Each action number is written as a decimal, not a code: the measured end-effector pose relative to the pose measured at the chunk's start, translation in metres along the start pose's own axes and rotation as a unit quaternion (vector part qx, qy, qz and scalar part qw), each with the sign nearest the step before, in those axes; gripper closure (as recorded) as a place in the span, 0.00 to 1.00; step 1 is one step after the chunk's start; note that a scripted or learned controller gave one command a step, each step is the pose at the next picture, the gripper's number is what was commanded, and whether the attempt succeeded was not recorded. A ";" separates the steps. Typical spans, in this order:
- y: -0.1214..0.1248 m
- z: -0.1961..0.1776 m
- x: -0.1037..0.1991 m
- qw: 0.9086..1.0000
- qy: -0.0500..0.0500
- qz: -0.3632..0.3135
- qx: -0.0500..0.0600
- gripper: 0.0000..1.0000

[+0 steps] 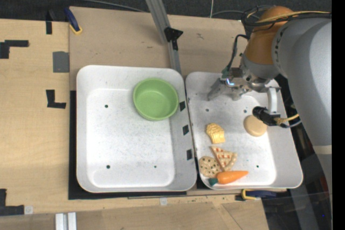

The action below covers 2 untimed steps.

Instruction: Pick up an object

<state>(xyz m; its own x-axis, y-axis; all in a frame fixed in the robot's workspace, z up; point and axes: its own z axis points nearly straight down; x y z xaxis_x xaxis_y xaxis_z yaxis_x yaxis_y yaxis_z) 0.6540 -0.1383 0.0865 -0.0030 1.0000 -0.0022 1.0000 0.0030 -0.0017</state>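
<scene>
Progress: nothing lifted yet. Claw point(225, 89) is hovering low in right bin's point(285, 169) far end, fingers spread, gripping nothing. Candidate objects are lying nearer: round bun point(255, 126), yellow piece point(215, 132), pizza slice point(223, 158), cookie point(207, 165), carrot point(233, 176). Green bowl point(156, 98) is sitting in left bin point(97, 169).

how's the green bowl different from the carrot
The green bowl is round, hollow and far larger; the carrot is slim, tapered and orange. The bowl sits upright in the left bin with nothing near it; the carrot lies on its side in the right bin, at the near edge beside other toy food. Both lie apart from the gripper.
</scene>
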 end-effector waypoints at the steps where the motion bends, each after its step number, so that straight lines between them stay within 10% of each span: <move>1: 0.000 -0.012 0.001 1.000 0.000 -0.001 0.000 1.00; 2: 0.002 -0.057 0.008 1.000 0.001 0.000 -0.003 1.00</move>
<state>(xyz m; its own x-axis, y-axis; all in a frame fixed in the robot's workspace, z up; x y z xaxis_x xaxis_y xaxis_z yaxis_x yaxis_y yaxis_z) 0.6563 -0.1301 0.1432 -0.0023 1.0000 0.0000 1.0000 0.0023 0.0035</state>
